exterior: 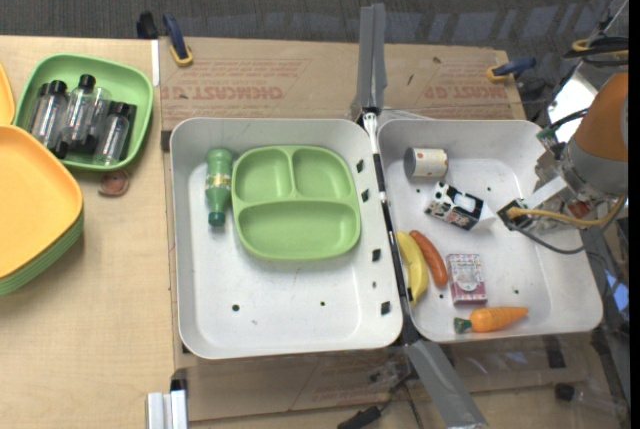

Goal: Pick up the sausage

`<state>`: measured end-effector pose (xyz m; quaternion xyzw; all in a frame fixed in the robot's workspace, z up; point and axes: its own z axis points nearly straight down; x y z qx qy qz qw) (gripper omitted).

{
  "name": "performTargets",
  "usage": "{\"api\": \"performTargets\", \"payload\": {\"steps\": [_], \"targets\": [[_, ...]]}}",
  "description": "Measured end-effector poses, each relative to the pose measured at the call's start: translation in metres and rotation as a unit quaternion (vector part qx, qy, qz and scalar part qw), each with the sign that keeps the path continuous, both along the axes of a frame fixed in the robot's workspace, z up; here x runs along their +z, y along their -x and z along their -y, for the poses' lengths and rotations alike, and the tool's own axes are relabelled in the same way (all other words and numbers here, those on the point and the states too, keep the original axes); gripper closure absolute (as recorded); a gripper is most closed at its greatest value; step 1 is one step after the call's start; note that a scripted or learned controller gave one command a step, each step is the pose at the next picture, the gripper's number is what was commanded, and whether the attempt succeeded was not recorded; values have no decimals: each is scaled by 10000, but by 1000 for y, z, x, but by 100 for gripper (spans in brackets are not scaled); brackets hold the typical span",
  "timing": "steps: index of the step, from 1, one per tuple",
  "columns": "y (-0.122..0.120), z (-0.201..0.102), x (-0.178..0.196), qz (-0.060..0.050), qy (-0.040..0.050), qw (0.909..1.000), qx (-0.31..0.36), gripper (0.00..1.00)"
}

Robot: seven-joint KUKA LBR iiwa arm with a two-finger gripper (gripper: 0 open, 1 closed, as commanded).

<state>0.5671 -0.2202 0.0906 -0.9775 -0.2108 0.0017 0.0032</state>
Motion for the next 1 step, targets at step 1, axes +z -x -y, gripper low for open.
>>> {"api": "performTargets", "payload": {"steps": [1], "targets": [[47,0,0,1,-4,9953,970,100]]}}
